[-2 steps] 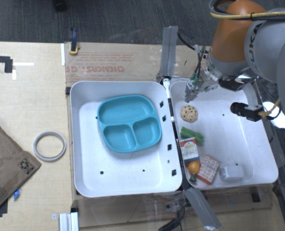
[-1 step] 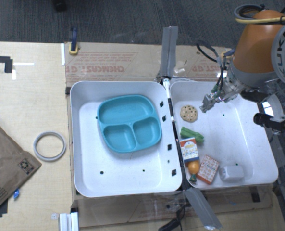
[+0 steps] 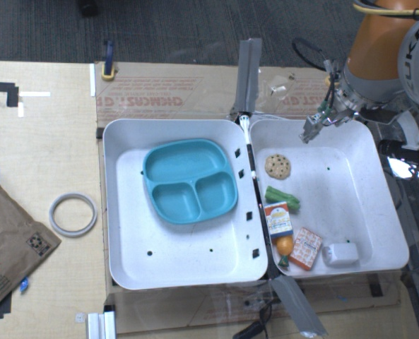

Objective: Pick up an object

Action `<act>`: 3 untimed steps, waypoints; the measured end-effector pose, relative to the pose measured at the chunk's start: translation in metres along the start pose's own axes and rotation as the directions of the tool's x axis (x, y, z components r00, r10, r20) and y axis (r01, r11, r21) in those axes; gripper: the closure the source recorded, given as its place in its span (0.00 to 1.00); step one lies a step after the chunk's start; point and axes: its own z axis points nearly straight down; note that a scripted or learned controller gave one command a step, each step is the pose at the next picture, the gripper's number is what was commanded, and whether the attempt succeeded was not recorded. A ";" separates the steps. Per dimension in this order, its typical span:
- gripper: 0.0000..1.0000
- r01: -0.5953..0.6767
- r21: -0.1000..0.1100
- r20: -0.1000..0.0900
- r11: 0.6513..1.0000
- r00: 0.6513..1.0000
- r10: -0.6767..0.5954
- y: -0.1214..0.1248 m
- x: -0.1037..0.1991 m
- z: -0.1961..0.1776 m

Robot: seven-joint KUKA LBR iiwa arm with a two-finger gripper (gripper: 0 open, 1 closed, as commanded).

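Observation:
The right bin (image 3: 361,154) holds a round cookie (image 3: 278,165), a green vegetable (image 3: 282,197), a small carton with a red and white label (image 3: 279,220), an orange ball (image 3: 285,246), a red patterned box (image 3: 307,248) and a white block (image 3: 340,253). They lie along the bin's left side and front. My gripper (image 3: 312,128) hangs over the far edge of the right bin, up and to the right of the cookie, with nothing visibly between its fingers.
The left bin (image 3: 124,210) bears a teal divided plate (image 3: 190,180). A grey divider strip (image 3: 249,76) runs between the bins at the back. On the bench at left lie a roll of tape (image 3: 73,213) and a brown cardboard box (image 3: 8,246).

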 end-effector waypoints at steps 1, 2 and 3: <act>1.00 0.084 0.000 0.000 0.997 0.997 -0.084 -0.034 -0.002 -0.017; 1.00 -0.122 0.003 -0.002 0.992 0.992 0.122 0.000 0.065 0.018; 0.00 -0.123 0.002 -0.002 0.992 0.992 0.123 0.000 0.064 0.017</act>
